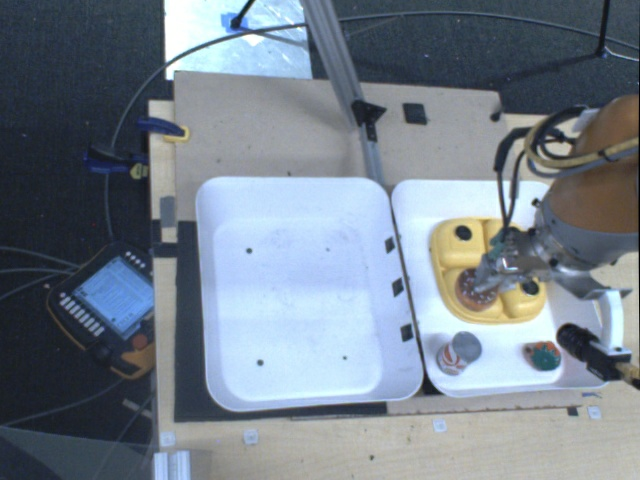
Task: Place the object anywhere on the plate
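Camera view, right of frame: the gripper point(492, 276) sits low over the yellow plate point(478, 250), presumably delivering an object, grip state unclear.

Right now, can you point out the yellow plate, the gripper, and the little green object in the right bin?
yellow plate point(458, 250), camera view, its left rim.
gripper point(490, 278), camera view, between the fingertips over the plate.
green object point(543, 357), camera view, its middle.

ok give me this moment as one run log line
claw low over yellow plate in right bin | brown object on plate under claw | grip: cannot tell
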Robot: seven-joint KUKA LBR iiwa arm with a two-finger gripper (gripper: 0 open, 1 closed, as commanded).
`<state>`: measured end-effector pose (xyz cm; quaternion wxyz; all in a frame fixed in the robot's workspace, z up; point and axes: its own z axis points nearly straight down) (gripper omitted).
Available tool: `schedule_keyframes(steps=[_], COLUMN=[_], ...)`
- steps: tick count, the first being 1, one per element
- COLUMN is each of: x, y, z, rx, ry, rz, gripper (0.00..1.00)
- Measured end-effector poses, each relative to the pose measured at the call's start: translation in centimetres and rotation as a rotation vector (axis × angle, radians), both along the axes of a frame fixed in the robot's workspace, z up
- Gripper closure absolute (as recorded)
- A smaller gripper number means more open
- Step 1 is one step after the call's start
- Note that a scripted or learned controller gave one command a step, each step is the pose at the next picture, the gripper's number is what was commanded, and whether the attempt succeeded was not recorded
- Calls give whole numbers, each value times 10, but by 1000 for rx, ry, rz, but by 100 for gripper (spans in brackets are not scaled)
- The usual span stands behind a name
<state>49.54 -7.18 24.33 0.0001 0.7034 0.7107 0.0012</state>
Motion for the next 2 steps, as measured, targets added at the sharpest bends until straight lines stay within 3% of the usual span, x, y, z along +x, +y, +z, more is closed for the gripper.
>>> schedule_keyframes(steps=[2], x=[11], y=[108], z=[-11], rx=[0], ry=[2], rz=[-1], gripper=[100])
